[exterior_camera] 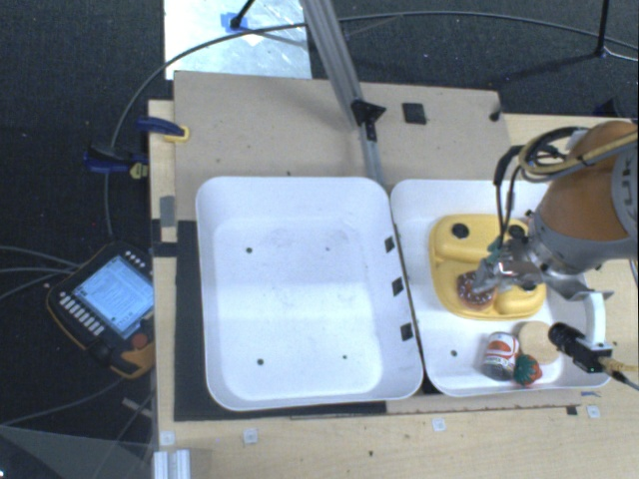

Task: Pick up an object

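Gripper over yellow object, near bin divider.

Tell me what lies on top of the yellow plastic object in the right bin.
A small reddish-brown round item lies on the yellow plastic object; the gripper covers the part beside it.
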Action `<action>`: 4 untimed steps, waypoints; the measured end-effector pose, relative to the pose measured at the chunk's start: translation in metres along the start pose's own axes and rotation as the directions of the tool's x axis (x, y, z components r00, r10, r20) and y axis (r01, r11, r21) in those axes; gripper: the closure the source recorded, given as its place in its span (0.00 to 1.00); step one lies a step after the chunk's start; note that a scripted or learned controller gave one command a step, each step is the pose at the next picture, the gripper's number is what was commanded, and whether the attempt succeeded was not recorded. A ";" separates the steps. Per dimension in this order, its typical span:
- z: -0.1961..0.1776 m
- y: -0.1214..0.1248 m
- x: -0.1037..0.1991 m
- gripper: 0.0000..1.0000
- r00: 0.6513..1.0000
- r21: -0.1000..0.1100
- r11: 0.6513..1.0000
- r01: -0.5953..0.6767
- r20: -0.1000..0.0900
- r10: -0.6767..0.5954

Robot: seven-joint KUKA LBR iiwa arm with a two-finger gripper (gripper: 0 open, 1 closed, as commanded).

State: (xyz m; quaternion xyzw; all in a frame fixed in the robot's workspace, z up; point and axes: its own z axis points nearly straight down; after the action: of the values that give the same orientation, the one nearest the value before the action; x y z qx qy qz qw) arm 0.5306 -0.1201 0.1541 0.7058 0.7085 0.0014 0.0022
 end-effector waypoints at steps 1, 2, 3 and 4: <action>-0.044 -0.003 0.001 1.00 1.000 -0.001 1.000 0.000 0.000 0.000; -0.082 -0.001 0.000 1.00 1.000 -0.001 1.000 0.001 0.000 -0.001; -0.072 0.013 0.055 1.00 1.000 0.002 1.000 0.006 -0.003 -0.006; -0.082 0.023 0.106 1.00 1.000 0.003 1.000 0.006 -0.003 -0.006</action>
State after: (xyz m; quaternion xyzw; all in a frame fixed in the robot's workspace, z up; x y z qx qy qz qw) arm 0.5526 -0.0135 0.2356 0.7035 0.7107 0.0013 0.0002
